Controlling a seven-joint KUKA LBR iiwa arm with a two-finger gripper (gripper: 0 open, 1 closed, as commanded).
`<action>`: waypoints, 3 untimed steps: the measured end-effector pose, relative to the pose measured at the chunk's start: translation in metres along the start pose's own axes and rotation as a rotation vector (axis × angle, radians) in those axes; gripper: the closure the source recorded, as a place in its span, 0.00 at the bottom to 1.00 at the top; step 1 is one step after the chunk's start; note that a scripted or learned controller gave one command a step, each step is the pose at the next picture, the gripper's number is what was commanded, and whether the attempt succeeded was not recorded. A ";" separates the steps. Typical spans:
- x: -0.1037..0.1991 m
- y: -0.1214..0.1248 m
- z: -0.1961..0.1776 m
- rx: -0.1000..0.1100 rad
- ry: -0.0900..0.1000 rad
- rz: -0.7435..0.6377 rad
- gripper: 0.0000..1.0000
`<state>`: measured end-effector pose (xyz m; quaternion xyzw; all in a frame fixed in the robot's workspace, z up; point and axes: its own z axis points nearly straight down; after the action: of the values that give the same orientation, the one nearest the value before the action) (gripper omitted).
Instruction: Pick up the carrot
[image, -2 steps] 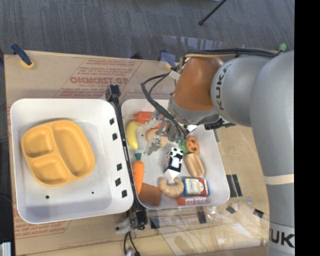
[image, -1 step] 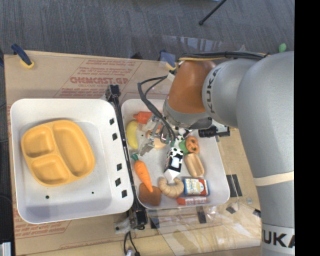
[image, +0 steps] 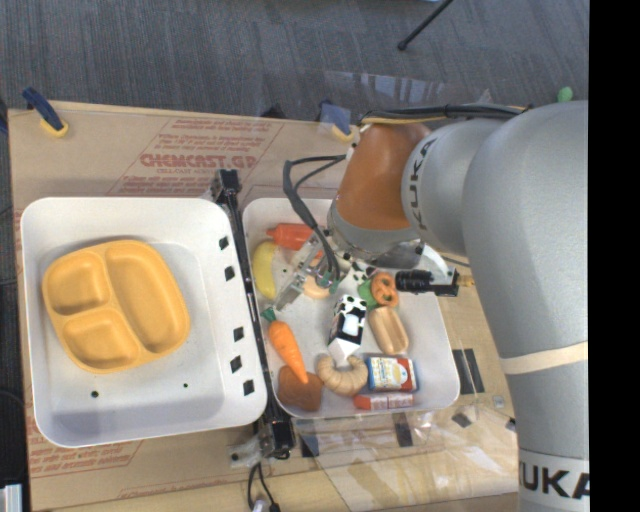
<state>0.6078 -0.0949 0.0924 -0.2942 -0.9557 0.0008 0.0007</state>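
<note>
1. The carrot (image: 286, 343) is found in the right bin (image: 440, 345), near its left wall, lying flat with the green stub toward the top of the view and the orange taper pointing down toward a brown rounded item (image: 300, 390).
2. Neighbours are noted: a yellow banana-like piece (image: 263, 270) above it, a cow-patterned carton (image: 347, 324) to its right, a croissant (image: 343, 374) just below and right. The carrot's lower tip appears to touch or nearly touch the brown item (contact cannot be resolved).
3. The gripper (image: 300, 280) is seen low over the bin, above and slightly right of the carrot's green end. Its fingers look parted, with nothing held between them; the carrot is not grasped.
4. The left bin (image: 40, 400) carries a yellow divided plate (image: 113, 302); it is not involved in the task.
5. Handling is judged as follows: the carrot looks like a light, rigid plastic toy, smooth and tapered (so likely to slip toward its thin end when squeezed). It is not fragile.
6. A grasp across the thicker upper-middle of the body is recommended, fingers closing crosswise to the long axis, where clearance from the bin wall and the carton seems best.
</note>
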 end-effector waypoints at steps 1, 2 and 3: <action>-0.023 0.015 0.002 0.002 0.006 0.018 0.00; -0.024 0.012 0.000 -0.001 -0.001 0.367 0.00; 0.030 -0.024 0.001 -0.001 0.001 0.554 0.00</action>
<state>0.5698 -0.0976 0.0919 -0.5444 -0.8389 0.0002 0.0006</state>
